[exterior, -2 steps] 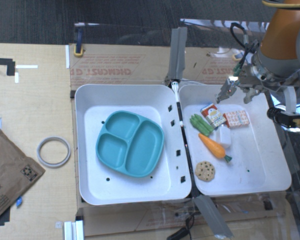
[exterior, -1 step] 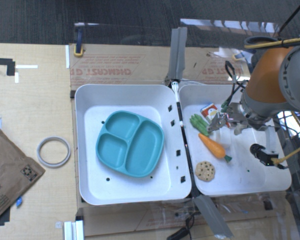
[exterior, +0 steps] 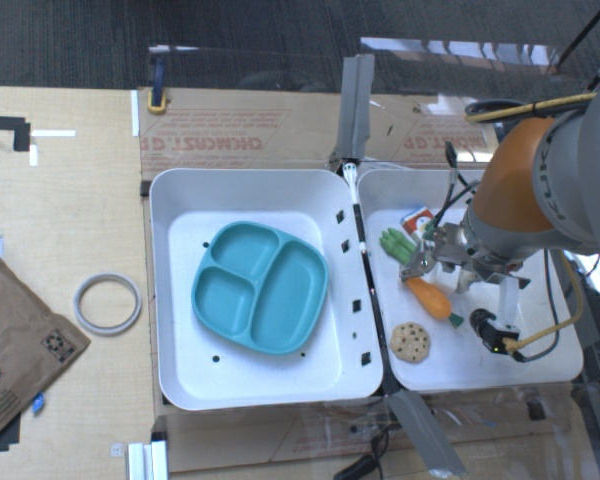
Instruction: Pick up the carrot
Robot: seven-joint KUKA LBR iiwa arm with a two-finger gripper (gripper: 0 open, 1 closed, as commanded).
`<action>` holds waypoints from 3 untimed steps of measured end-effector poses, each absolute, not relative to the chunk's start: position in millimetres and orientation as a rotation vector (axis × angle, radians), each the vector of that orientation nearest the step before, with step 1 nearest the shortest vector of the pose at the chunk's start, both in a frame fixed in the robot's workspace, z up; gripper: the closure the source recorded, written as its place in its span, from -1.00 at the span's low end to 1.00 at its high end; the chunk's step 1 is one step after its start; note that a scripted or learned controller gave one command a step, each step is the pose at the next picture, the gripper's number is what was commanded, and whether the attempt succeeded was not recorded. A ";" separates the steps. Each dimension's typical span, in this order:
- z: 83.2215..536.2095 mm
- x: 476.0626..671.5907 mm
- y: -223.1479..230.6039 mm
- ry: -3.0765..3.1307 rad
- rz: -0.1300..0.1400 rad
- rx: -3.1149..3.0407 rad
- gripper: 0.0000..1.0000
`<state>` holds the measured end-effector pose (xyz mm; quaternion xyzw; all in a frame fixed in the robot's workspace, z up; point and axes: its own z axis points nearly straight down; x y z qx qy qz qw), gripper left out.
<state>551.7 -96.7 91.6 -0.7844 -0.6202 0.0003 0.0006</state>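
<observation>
The carrot point(exterior: 429, 299), orange with a small green end, lies slantwise in the right bin point(exterior: 540, 368) near its left wall. My gripper point(exterior: 441, 273) hangs directly over the carrot's upper side, open, with one finger point(exterior: 418, 266) at the carrot's left end and the other toward its right. The carrot rests on the bin floor. I cannot tell whether the fingers touch it.
In the right bin, a green vegetable point(exterior: 397, 243) and a small red and white item point(exterior: 416, 220) lie just beyond the carrot, and a round cookie point(exterior: 410, 341) lies in front of it. The left bin point(exterior: 180, 268) holds a teal divided plate point(exterior: 260, 286). A tape ring point(exterior: 107, 302) sits on the bench.
</observation>
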 end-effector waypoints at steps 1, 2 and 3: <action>101.0 552.0 -98.3 -1.943 0.001 -2.468 1.00; 191.0 570.9 -29.8 -2.232 0.002 -2.210 1.00; 191.0 570.9 -30.0 -2.232 0.002 -2.211 -1.00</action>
